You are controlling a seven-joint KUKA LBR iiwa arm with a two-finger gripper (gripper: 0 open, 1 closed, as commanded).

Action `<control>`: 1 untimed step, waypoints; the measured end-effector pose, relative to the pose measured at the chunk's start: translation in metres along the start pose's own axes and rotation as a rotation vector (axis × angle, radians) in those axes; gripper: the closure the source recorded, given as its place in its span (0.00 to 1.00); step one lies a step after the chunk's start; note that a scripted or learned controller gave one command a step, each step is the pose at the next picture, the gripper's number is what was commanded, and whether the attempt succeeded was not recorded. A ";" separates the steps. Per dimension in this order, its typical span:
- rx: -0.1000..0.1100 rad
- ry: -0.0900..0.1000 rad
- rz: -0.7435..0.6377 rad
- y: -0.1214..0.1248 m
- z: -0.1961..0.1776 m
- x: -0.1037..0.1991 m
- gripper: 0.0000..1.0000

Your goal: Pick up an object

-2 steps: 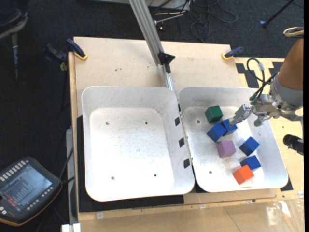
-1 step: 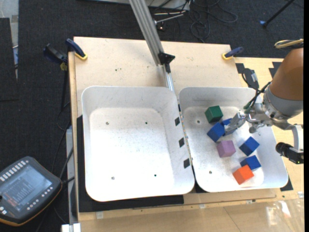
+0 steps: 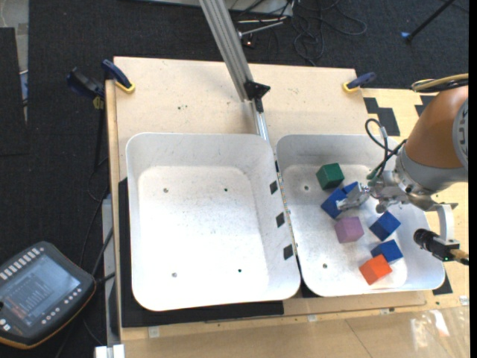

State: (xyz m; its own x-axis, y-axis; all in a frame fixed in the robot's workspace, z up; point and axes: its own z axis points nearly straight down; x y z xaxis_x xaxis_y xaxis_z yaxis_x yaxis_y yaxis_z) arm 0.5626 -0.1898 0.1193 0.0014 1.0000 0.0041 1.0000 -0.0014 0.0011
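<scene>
We see two white bins side by side on a pale board: the left bin (image 3: 197, 218) in the frame's centre-left, the right bin (image 3: 313, 155) at centre-right. The arm (image 3: 440, 136) comes in from the right edge, its orange band at upper right, and reaches down over the right bin. The gripper (image 3: 356, 198) sits low in that bin's middle, right at a blue piece (image 3: 337, 199), which lies tilted and touches or is overlapped by the gripper tip. We cannot tell from this angle whether the gripper is released or clenched, nor whether the blue piece is actually held. Other objects in the right bin: a green cube (image 3: 329, 175) just above the blue piece; a purple cube (image 3: 348, 230) just below it; a blue cube (image 3: 385, 224) to the right of the purple one; a second blue block (image 3: 388, 250) lower still, touching an orange cube (image 3: 375, 269) near the bin's lower right corner. All objects sit in the right bin. A slanted metal bar (image 3: 223, 32) runs from the top centre down to the gap between the bins. Blue-and-yellow clamps (image 3: 118, 75) grip the board's upper corners. A pendant (image 3: 37, 293) lies at lower left on the dark floor.
</scene>
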 end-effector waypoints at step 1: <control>-0.008 -0.004 -0.002 0.002 -0.014 0.000 1.00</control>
State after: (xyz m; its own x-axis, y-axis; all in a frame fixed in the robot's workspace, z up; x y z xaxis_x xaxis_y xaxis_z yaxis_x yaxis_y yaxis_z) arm 0.5645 -0.1901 0.1332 -0.0006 1.0000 0.0000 1.0000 0.0006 0.0094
